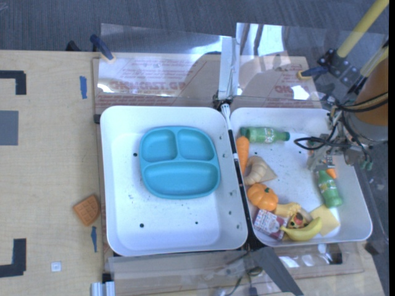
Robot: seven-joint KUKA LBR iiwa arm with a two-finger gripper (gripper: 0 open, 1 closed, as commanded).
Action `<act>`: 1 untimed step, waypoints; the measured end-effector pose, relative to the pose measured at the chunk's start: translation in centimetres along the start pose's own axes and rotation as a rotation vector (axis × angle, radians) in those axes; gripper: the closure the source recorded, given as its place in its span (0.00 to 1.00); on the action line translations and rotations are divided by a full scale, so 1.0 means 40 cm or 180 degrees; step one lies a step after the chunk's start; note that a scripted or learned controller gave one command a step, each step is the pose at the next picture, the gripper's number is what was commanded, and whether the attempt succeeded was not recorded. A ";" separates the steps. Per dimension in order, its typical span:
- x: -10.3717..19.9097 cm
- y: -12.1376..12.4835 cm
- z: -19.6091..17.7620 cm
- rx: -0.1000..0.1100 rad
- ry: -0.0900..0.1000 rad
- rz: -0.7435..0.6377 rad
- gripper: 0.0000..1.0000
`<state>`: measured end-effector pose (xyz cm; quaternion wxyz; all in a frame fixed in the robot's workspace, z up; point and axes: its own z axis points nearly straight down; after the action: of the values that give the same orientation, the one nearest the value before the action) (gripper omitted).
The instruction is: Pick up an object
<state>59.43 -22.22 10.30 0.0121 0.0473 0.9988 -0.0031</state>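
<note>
Camera view: hand (325, 160) just above a green bottle (329, 189).

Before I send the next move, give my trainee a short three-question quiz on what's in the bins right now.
1. True or false: the blue divided plate lies in the right bin.
2. Which item lies nearest the tool? A) the banana B) the green bottle by the right wall C) the carrot
3. Fill in: the waffle-like brown piece lies on the ____, outside the left bin.

Key: 1. False, it lies in the left bin. 2. B. 3. Wooden bench.
</note>
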 end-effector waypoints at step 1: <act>0.001 0.001 0.002 -0.0001 0.0004 -0.0001 0.00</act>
<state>59.41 -22.17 10.22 0.0114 0.0472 0.9988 -0.0029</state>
